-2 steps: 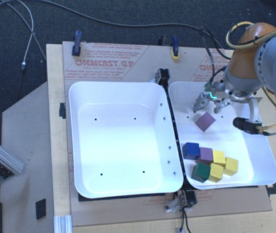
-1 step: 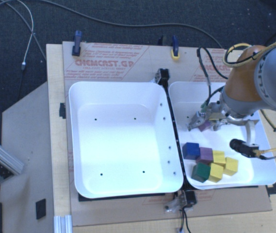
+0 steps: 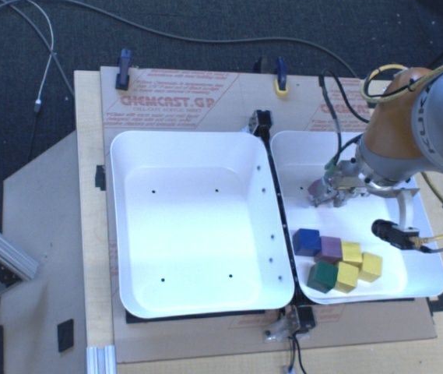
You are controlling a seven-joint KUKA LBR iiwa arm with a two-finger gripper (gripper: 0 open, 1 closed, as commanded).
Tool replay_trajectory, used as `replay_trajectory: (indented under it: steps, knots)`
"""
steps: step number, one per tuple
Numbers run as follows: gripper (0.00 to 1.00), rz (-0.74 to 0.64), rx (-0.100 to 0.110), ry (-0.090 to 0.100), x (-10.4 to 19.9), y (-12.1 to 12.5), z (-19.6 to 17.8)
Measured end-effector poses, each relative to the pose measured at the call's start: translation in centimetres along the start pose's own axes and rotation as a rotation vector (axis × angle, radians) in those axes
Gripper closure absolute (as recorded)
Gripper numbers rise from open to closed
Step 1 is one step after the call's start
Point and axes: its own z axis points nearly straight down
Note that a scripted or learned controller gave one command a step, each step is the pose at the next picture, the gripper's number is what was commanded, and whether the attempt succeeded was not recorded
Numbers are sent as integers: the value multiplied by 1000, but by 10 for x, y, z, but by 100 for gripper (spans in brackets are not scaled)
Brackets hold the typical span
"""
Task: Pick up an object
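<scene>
We see a dark carpet floor, and on it a wooden tabletop (image 3: 89,209) with a sheet of brown board (image 3: 205,92) that has red writing. Two blue clamps (image 3: 124,65) pinch the board at the far edge of the tabletop.

Two white bins sit side by side on the tabletop. The left bin (image 3: 198,150) is near the left edge. The right bin (image 3: 420,275) is by the right edge, and all the blocks are in it. They lie in a little bunch near the bin's front edge, close to the wall between the two bins. We see a blue block (image 3: 307,241), a purple block (image 3: 331,248) touching it, a green block (image 3: 323,276) in front of those, and three yellow blocks (image 3: 352,267) just to the right.

The grey arm (image 3: 439,123) with its orange band (image 3: 392,127) reaches in from the right, over the right bin. The jaws (image 3: 324,193) hang over the back half of that bin, apart from the blocks. We cannot tell if they are open or closed, and we see no block in them.
</scene>
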Motion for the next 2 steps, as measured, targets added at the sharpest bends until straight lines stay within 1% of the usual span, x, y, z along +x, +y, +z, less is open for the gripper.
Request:
replay_trajectory:
  steps: [1, 2]
  knots:
    - [100, -6, -11, 1, 54, 62, -135]
    - [0, -1, 1, 0, 51, 59, -128]
